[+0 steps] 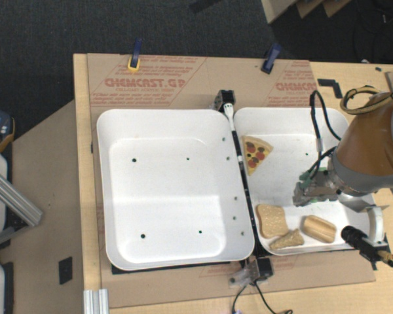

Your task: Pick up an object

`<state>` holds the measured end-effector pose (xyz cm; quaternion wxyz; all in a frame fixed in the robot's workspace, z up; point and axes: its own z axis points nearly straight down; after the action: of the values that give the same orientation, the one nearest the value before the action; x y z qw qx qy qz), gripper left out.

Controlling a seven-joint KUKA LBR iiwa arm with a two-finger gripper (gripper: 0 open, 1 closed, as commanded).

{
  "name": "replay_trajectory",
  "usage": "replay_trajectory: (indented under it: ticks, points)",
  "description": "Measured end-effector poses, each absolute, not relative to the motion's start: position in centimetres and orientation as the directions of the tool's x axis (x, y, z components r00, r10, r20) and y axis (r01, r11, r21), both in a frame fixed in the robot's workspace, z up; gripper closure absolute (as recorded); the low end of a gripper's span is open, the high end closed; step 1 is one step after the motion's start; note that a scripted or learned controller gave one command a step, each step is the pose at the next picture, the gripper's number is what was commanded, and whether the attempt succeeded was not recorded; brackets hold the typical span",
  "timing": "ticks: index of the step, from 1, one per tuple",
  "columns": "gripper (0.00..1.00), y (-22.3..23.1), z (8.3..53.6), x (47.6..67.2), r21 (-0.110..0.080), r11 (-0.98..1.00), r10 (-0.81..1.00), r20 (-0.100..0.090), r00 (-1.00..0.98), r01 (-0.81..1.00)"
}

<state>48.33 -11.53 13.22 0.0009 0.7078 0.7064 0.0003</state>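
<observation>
At the far left of the camera view, the desk carries a cardboard sheet with two shallow white bins on it. The left bin shows only its white floor with a few small dark holes. A black divider strip runs between the two bins.

In the right bin, just past the divider, a pizza slice lies flat near the upper left part. Lower down, near the front edge, sits a slice of bread, with a smaller tan piece touching its lower right corner, and a bread roll just beside that.

Further right, the hand hangs low over the middle of the right bin, above the bread roll and to the right of the pizza slice, with the grey and orange arm behind it. How far open the hand is I cannot tell; it is dark and small here, and nothing can be seen in it.

As I judge it, the pick is not done: all four food items lie on the bin floor. What remains is the descent onto one of them, the grasp, and the lift.
</observation>
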Motion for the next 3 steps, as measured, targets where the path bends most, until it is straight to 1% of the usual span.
replay_trajectory:
  ticks: [1,2,3]
  points:
    - [1.0,-6.8,18.7,47.9,0.003,0.003,1.0,0.0,-0.003,1.0]
    - [1.0,-1.8,18.4,48.1,0.0,0.005,1.0,0.002,-0.005,1.0]
    - [1.0,-2.1,19.5,48.2,0.002,0.001,1.0,0.0,-0.001,1.0]
